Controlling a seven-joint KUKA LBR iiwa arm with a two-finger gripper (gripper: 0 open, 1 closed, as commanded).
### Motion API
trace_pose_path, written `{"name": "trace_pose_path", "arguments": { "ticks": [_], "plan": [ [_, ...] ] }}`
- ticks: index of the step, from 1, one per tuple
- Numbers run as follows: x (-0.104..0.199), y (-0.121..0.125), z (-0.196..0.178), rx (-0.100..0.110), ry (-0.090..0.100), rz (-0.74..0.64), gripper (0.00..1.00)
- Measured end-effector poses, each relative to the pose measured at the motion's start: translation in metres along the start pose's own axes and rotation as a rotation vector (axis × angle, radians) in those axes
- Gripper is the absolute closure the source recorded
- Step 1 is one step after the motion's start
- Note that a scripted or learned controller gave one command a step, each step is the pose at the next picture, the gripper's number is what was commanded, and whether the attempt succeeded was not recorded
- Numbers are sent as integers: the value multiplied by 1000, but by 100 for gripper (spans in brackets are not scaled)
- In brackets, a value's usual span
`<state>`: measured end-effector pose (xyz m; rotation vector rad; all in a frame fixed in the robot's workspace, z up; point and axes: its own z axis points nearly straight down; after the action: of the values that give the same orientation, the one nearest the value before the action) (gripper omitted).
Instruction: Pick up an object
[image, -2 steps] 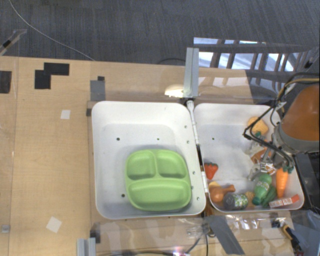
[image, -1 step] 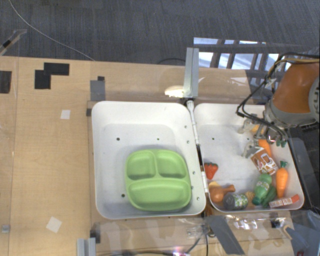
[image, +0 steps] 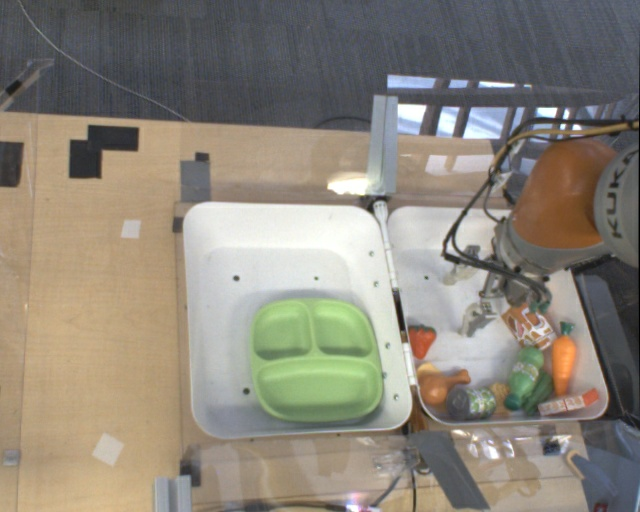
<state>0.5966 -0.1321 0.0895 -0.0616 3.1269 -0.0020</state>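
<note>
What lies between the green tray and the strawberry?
In the camera view, the two bins' adjoining rims lie between the green tray and the strawberry, plus bare white bin floor on either side.

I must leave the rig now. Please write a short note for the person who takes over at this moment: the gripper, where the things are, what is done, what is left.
Gripper: hangs low in the right bin, above its bare floor; I cannot tell whether it is open or shut, and no object is visibly held.
Things: the toy foods lie heaped along the right bin's near side: strawberry, carrot, green vegetable, small printed packet just right of the gripper.
Left bin: contains a green divided plate.
Done: nothing picked yet.
Left: grasp one object and lift it.
</note>
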Motion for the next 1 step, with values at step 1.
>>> {"name": "trace_pose_path", "arguments": {
  "ticks": [1],
  "plan": [
    [-3,-54,-51,1,2,-215,0]
  ]
}}
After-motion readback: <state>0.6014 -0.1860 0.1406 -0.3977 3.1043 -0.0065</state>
